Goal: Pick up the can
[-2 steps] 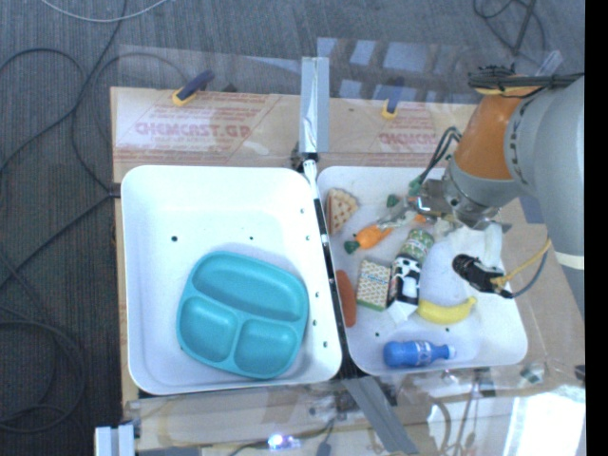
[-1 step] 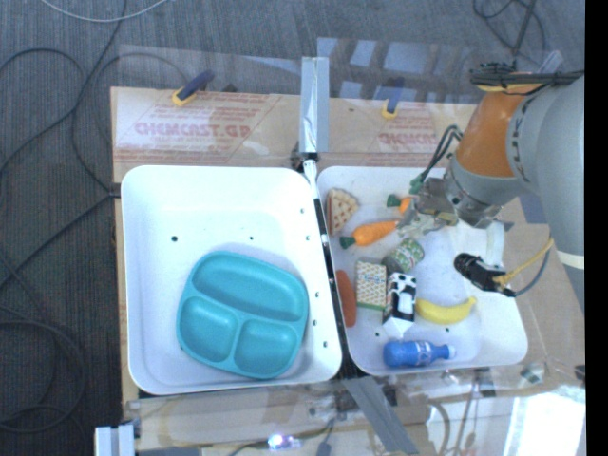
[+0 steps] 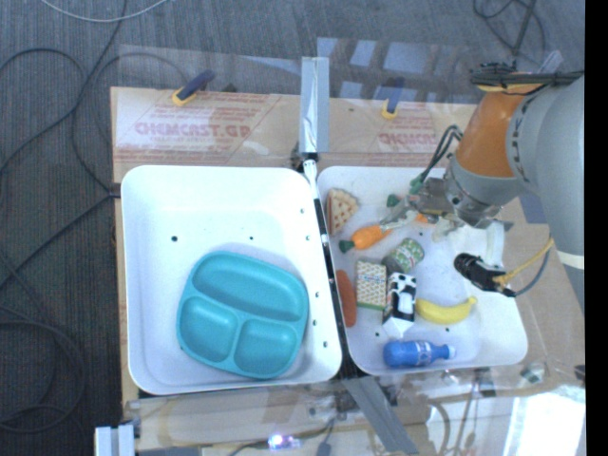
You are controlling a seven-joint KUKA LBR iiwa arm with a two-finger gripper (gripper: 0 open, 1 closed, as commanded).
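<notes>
A: Where's the can [image 3: 406,254]?

B: Right bin [image 3: 503,345], near its middle. Small green-labelled tin, lying tilted. Using it as the landmark: carrot [image 3: 369,235] just up-left of it, cracker block [image 3: 371,284] just below-left, black-and-white carton [image 3: 402,297] directly below, nearly touching. Banana [image 3: 445,309] below-right, blue bottle [image 3: 415,352] further down by the bin's near wall.

A: And the gripper [image 3: 439,205]?

B: Up-right of the can, near but apart, low under the orange band. Can't tell whether the claw is wide or narrow (the wrist and cables hide the tips). Nothing visibly held between them.

A: So the step in hand is the approach?

B: Looks so to me. Reach not finished, grasp not begun.

A: How to do it well?

B: Centre over the can first, then descend. Since it's lying over, I'd turn the wrist so the claw closes across the narrow body, not along its length. Clutter is tight on the lower-left side, so come in from the up-right, where bare bin floor shows beside the can.

A: Risks?

B: Tin is round and smooth, prob. rolls if one tip lands first. Could nudge the carrot or trap the carton too. Go low enough to get past the widest part, close squarely, lift straight.

A: Left bin?

B: Teal divided plate [image 3: 244,314], well apart from the can. Irrelevant here.
</notes>
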